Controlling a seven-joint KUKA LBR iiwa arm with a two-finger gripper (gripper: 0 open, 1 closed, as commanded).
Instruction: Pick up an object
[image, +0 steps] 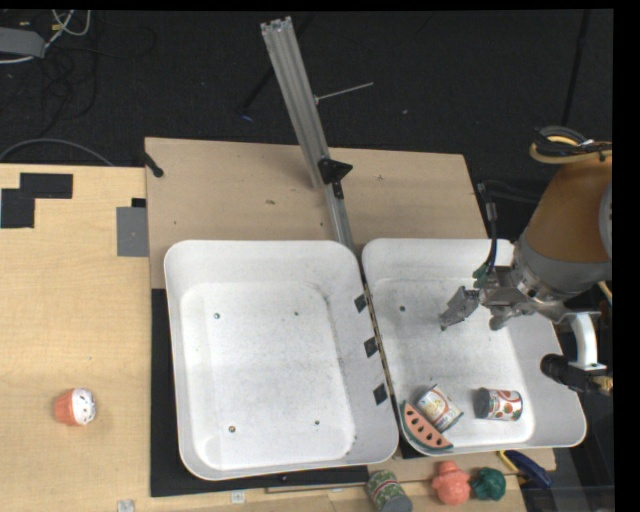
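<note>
Cans (438, 407) and (498, 403) lie near right bin's (400, 262) front wall, beside watermelon slice toy (425, 432). Gripper (478, 310) hovers well behind them, fingers spread, holding nothing. Best: move forward, centre over one can, descend straight, avoid wall.

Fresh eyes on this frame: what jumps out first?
The grey arm with its orange band, reaching in from the right, its end effector over the right bin. Next, two small cans and a watermelon-slice toy at that bin's near edge. Then the left bin beside it.
</note>
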